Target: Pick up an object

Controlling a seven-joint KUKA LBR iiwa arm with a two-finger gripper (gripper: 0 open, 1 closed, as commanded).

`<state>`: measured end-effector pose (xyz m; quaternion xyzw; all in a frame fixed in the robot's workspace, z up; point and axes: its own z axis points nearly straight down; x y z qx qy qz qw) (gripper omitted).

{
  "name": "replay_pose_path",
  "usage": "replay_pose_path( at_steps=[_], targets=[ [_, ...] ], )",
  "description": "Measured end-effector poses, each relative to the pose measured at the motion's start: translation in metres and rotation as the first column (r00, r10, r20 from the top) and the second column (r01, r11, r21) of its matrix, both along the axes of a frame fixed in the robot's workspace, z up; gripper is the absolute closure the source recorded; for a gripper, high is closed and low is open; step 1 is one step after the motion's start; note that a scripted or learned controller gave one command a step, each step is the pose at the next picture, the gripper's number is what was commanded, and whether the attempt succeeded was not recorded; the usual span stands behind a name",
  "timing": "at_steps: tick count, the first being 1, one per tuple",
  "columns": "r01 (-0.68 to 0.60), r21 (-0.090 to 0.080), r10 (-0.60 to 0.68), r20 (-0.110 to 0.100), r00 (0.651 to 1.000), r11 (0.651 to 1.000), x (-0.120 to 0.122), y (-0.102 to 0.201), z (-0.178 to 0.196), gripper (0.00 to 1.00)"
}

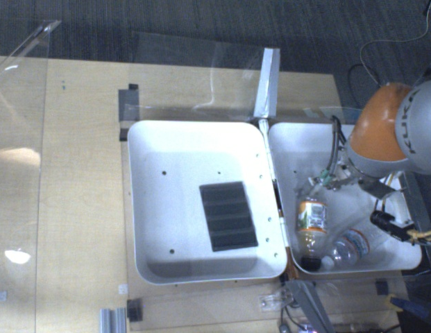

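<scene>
A black ribbed rectangular pad (229, 216) lies flat in the left bin (153, 158). In the right bin (291, 151) an amber bottle (311, 222) with a colourful label lies with its black cap toward the front edge. Beside it on the right, a clear plastic bottle (348, 248) rests on its side. My arm's orange band (382, 132) hangs over the right bin's far right part. My gripper (326, 180) points down and left, just above and to the right of the amber bottle's base. I see nothing plainly held by it.
A metal divider post (266, 83) stands at the back between the two bins. Cables (392, 220) run along the right bin's right side. Clear plastic sheets cover the wooden bench (62, 186) to the left.
</scene>
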<state>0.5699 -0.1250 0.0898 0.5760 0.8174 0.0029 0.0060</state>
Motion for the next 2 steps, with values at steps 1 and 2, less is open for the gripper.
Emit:
replay_pose_path(
  at_steps=[1, 2],
  targets=[
    [-0.05, -0.006, 0.051, 0.058, 0.997, 0.999, -0.029, 0.041, 0.012, 0.0],
    [0.109, 0.004, -0.109, 0.0, 0.994, 0.994, -0.005, 0.031, 0.0, 0.0]
  ],
)
